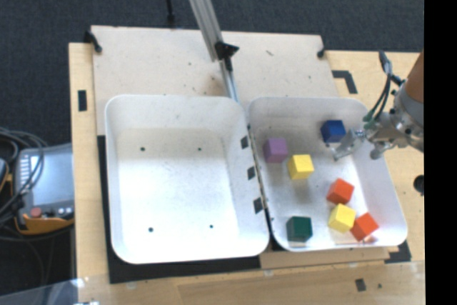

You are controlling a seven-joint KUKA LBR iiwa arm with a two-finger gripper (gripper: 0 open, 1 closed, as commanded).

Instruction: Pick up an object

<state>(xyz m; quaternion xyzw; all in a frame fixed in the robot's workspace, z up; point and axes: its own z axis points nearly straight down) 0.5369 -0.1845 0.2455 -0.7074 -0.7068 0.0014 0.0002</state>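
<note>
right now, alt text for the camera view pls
A grey arm's gripper hovers by a blue block in the right white bin, which also holds purple, green, two yellow and two orange blocks. Left bin alongside.

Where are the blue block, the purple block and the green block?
blue block (332,130), camera view, on its top face.
purple block (275,148), camera view, on its top face.
green block (299,228), camera view, on its top face.

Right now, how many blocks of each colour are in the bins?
Yellow blocks: 2
Orange blocks: 2
Blue block: 1
Purple block: 1
Green block: 1
Total: 7, all in the right bin.
</note>
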